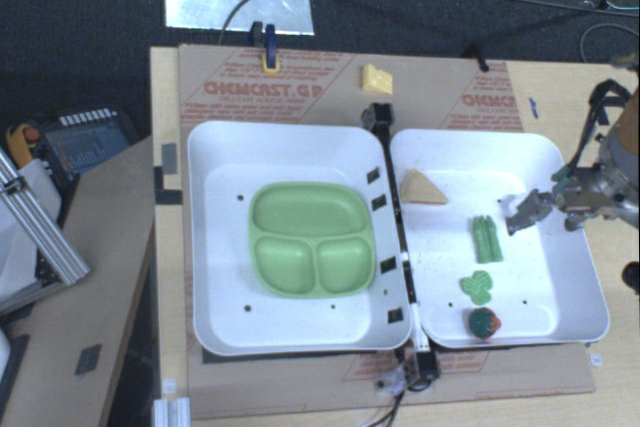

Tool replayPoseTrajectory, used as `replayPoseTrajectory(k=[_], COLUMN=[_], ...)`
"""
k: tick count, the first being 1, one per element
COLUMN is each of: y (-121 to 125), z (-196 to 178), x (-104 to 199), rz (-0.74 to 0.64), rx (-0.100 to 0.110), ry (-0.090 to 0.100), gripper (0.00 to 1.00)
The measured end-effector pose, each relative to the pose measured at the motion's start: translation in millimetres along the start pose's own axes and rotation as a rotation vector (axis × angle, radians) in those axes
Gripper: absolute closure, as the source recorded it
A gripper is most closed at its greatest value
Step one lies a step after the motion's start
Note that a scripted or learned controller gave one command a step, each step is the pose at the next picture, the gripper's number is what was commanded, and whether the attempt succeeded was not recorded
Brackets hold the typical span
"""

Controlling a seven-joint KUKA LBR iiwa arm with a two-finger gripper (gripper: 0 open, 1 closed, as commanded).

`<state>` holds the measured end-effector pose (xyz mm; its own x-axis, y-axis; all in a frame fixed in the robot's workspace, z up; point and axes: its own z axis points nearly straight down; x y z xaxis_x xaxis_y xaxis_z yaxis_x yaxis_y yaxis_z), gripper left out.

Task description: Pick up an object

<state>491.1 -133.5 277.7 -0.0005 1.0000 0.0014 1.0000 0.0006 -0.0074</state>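
Observation:
The right bin holds a tan wedge near its back left corner. A green ribbed stick lies in the middle, with a small green leafy piece in front of it. A red and green round piece sits by the front wall. My gripper reaches in from the right, hanging over the bin just right of and slightly behind the green stick, with nothing seen in it.
A green divided plate sits in the left bin. A yellow block lies on the cardboard behind the bins, and a yellow and blue clamp stands at the back edge. Black clips line the seam between the bins.

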Motion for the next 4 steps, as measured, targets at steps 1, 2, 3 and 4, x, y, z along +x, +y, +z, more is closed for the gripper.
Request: replayPoseTrajectory(k=[1, 2, 3, 4], y=[1.6, -0.3, 2.8, 1.4], z=[-4.5, 57.9, 118.8, 160.8], x=[0.3, 2.6, 8.7, 9.9], rz=[-0.003, -0.001, -0.001, -0.001], rx=[-0.010, -0.003, -0.003, -0.004], ry=[-0.002, 0.000, 0.001, 0.000], gripper=[0.00, 0.00, 0.00, 0.00])
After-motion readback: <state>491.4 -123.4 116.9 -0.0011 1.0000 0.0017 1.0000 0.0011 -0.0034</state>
